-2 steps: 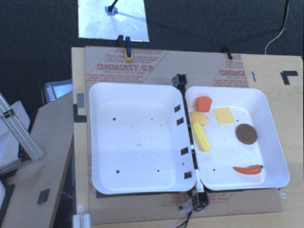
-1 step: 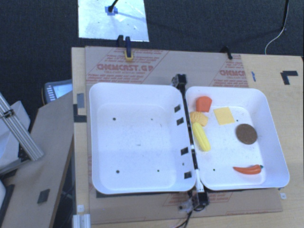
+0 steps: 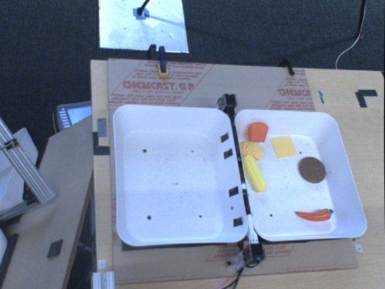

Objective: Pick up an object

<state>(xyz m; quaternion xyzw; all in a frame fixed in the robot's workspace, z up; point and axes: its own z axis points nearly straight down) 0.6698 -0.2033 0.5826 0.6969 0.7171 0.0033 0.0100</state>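
Observation:
The right bin (image 3: 346, 161) holds several toy foods. An orange-red block (image 3: 258, 131) lies near its back left corner, with a flat yellow cheese square (image 3: 283, 146) to its right. A yellow corn cob (image 3: 254, 172) lies along the left wall, touching a small yellow-orange piece (image 3: 251, 150) behind it. A round brown patty (image 3: 312, 169) rests toward the right side. A red chili pepper (image 3: 313, 215) lies near the front wall.
The left bin (image 3: 174, 173) stands beside the right one, joined by black clips (image 3: 233, 191) along the shared wall. Both sit on a cardboard sheet (image 3: 198, 83) on the wooden bench. A metal plate (image 3: 142, 15) lies on the dark floor behind.

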